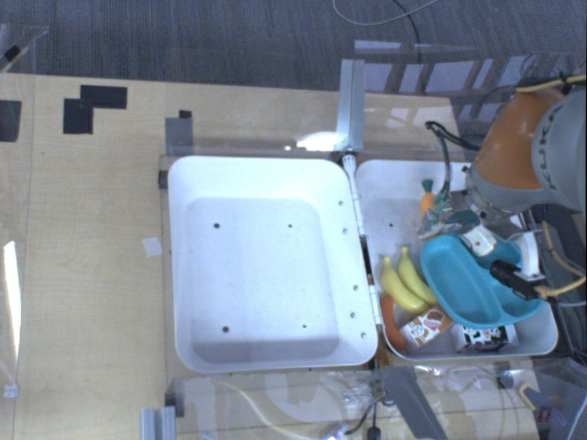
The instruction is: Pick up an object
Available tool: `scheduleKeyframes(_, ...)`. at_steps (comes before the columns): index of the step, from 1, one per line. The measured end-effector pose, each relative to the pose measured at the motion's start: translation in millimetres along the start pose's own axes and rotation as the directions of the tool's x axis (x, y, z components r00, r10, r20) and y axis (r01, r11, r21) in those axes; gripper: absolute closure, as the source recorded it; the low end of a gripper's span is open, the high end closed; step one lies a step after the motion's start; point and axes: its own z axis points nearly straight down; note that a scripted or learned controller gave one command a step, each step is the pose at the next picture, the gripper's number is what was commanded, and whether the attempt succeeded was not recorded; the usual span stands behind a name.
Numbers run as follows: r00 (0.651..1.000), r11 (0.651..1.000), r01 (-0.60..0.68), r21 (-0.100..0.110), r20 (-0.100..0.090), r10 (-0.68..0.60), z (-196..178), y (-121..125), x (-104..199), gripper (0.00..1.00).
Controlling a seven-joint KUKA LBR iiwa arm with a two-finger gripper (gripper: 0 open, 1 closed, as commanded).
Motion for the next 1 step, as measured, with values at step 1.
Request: scheduleKeyframes(1, 0.999, 0.999, 0.043, 0.018, -0.002, -0.043, -91.0, 39.1, 31.9, 1.00)
